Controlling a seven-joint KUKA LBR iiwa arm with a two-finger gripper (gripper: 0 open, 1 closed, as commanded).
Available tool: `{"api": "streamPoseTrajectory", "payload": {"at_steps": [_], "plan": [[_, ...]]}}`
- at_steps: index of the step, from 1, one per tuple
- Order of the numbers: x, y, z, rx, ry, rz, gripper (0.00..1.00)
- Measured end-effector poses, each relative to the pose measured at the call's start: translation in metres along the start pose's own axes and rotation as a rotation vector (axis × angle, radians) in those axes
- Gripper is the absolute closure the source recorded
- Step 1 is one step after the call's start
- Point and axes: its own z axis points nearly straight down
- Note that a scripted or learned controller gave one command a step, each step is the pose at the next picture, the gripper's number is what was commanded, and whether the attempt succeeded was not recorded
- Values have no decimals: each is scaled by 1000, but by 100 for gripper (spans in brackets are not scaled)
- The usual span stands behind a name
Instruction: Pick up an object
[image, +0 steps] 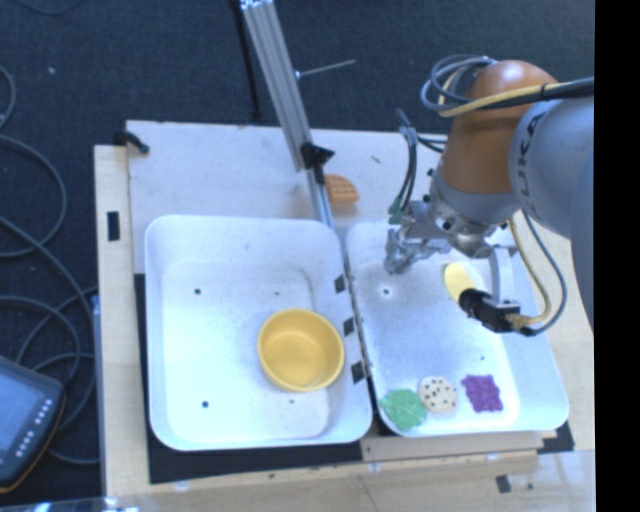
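My gripper (396, 256) hangs over the back left part of the right bin (545, 385), close to the divider between the bins. A small yellow object (457, 278) lies just to its right, partly covered by a black cable fitting on the arm. Along the right bin's front edge lie a green object (403, 408), a round speckled cookie (437, 395) and a purple object (483, 392). A yellow bowl (300, 349) sits upright in the left bin (190, 300).
An orange object (341, 190) lies on the bench behind the bins, beside a slanted metal pole (285, 90). The grey arm with its orange band (495, 120) looms over the right bin's back right. Cables hang near the yellow object.
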Motion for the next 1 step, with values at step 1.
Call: {"api": "streamPoseTrajectory", "payload": {"at_steps": [1], "plan": [[55,1,-11,1,0,0,100]]}}
